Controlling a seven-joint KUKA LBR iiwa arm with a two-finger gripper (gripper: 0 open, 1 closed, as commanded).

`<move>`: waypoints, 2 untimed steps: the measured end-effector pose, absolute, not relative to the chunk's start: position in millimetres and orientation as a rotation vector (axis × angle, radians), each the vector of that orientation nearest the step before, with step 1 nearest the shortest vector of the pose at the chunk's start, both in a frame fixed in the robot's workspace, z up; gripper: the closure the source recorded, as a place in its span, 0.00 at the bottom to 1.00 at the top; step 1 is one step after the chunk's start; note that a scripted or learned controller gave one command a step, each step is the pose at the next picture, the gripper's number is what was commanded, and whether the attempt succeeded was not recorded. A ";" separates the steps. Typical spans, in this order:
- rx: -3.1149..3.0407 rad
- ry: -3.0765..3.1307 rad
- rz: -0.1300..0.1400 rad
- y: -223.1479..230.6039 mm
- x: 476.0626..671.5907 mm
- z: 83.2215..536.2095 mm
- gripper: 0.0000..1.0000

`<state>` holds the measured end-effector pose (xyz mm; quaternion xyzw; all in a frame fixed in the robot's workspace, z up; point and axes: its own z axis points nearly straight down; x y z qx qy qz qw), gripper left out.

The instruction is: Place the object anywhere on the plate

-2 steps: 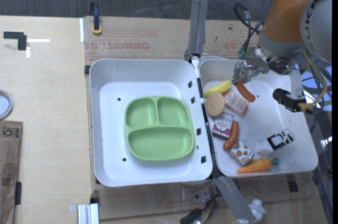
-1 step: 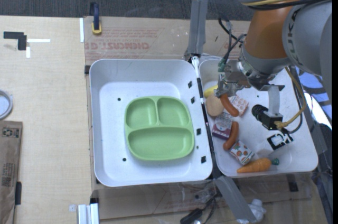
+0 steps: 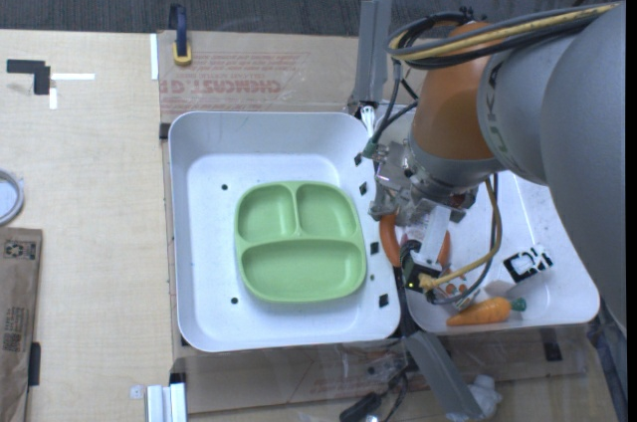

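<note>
A view from above and at a slant shows a pale wooden bench [image 3: 80,191] bearing two shallow white bins side by side.

The left bin [image 3: 199,211] is a smooth, glossy white tray with rounded corners and a raised rim. In its middle lies a light green plate [image 3: 299,243], a rounded rectangle of matte plastic divided into three compartments: two smaller ones along the far side and one wide one along the near side. Nothing rests in any compartment of the plate.

The right bin [image 3: 557,296] is largely covered by the arm [image 3: 537,92], which reaches in from the right. The arm is a thick, smooth grey cylinder with a glossy orange band above the wrist, and black and yellow cables loop over it. Below the wrist, the gripper [image 3: 413,236] hangs low over the left part of the right bin, close to the wall shared with the left bin. Whether it is spread or closed cannot be told, as the wrist hides it.

Beside the gripper lie slim orange pieces, partly hidden. An orange toy carrot [image 3: 480,313] with a green tip lies near the front rim of the right bin, apart from the gripper. A small black and white object [image 3: 526,264] lies to the carrot's right.

Behind the bins, a flat sheet of brown cardboard [image 3: 249,72] with red print is held by a blue and yellow clamp [image 3: 179,34].
</note>
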<state>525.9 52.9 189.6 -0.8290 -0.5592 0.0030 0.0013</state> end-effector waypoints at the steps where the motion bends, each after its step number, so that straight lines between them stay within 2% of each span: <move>1: -2.571 -1.802 0.009 57.3 513.7 189.5 1.00; 2: -2.570 -1.806 0.011 122.4 528.5 158.5 1.00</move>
